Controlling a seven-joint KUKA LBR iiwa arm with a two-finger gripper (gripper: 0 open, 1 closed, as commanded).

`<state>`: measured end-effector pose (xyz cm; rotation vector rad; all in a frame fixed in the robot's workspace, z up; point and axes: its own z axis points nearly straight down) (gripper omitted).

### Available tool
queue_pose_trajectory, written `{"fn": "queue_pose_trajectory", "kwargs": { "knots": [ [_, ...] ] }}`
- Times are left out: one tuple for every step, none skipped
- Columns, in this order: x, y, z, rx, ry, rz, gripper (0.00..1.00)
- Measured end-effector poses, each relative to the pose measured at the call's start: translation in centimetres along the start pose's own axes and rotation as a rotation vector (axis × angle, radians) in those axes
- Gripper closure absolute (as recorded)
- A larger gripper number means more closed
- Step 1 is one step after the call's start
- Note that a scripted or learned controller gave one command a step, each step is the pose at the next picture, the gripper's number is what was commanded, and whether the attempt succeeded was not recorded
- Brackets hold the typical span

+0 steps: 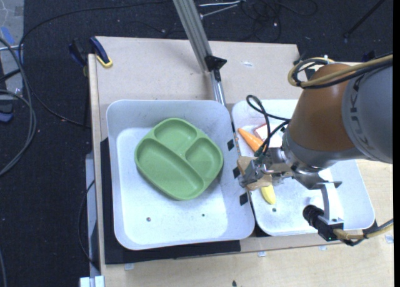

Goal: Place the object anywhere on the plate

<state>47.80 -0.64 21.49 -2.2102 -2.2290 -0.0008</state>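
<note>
- Nearest my camera is the arm (pixel 337 123), its orange band and grey wrist hanging over the right bin (pixel 353 214) and hiding much of that bin's floor.
- The gripper (pixel 257 178) sits low over the right bin's left edge, just beside the wall shared with the left bin (pixel 156 217). From here I cannot tell how far it is parted, nor whether it has hold of anything.
- A yellow object (pixel 267 195), banana-like, lies on the right bin's floor just below the gripper; whether they touch I cannot say.
- An orange object (pixel 251 137), carrot-like, lies further back in the right bin, above the gripper.
- The green plate (pixel 179 157), divided into three compartments, rests in the left bin toward its back half, with nothing in any compartment.
- My reading of progress: the placing is not done. I judge we are at the pick stage, with a secure grasp, the carry across the shared wall and the release over the plate all left.
</note>
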Motion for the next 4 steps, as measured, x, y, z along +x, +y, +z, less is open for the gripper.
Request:
{"fn": "queue_pose_trajectory", "kwargs": {
  "knots": [
    [5.6, 0.2, -1.4, -0.002, -0.001, 0.0, 1.0],
    [11.1, 1.0, -2.4, -0.002, 0.0, 0.0, 1.0],
    [16.0, 1.5, -1.2, -0.001, -0.003, 0.002, 1.0],
    [15.7, 1.5, -1.2, 0.0, -0.003, 0.006, 0.0]
  ]
}}
